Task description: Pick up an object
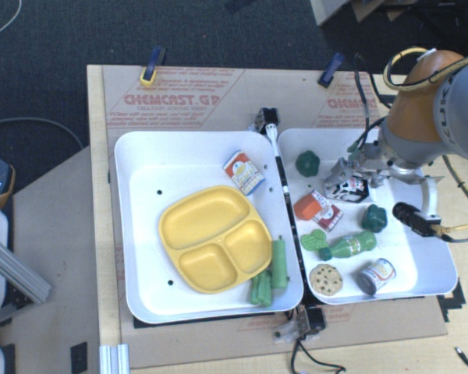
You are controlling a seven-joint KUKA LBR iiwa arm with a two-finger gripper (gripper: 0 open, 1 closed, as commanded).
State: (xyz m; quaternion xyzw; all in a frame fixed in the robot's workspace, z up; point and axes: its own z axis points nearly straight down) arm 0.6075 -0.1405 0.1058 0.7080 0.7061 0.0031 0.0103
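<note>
Hand over right bin — bench on dark carpet.

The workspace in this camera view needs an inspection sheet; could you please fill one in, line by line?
Surface: bench with printed board, bearing left bin and right bin side by side.
Job's things: right bin holds a green ball, red carton, green bottle, green lump, cookie and can.
Clutter: left bin holds a yellow tray, small carton and green sticks.
Grippers: end effector low over the right bin's top half; finger state unclear.
Cables: yellow loop by the arm; wires at the front edge.
Surroundings: dark carpet; clamps on the back edge.
</note>
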